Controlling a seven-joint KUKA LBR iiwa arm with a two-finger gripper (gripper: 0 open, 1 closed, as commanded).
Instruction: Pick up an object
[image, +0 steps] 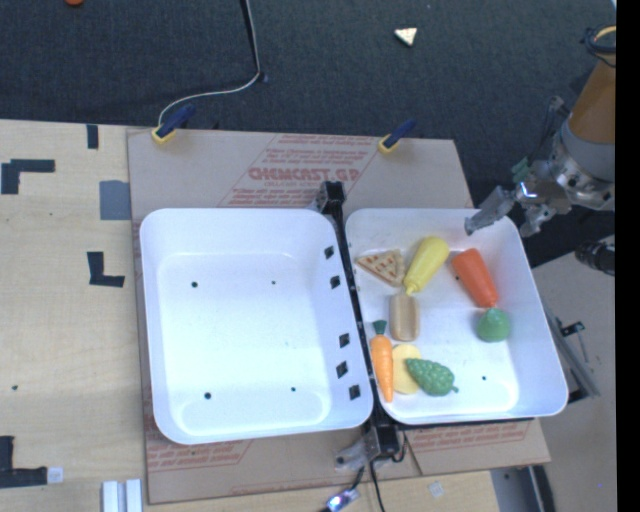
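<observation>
Toys are lying loose, bunched in the right bin (535, 345), within the arm's reach: red pepper (475, 277) nearest its far right corner, yellow pepper (425, 262) and cracker (381, 266) leftward. Gripper (497, 212) is hovering over that corner, carrying nothing; finger spread, cannot tell.

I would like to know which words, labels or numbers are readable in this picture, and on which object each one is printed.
"CHEMCAST GP": red print on the brown board under the two white bins, above their far edge.
More red lettering repeats in slanted rows on that board, at its far edge and along its near edge: too small and blurred to read.
No print is legible on the bins or the toy food.
</observation>
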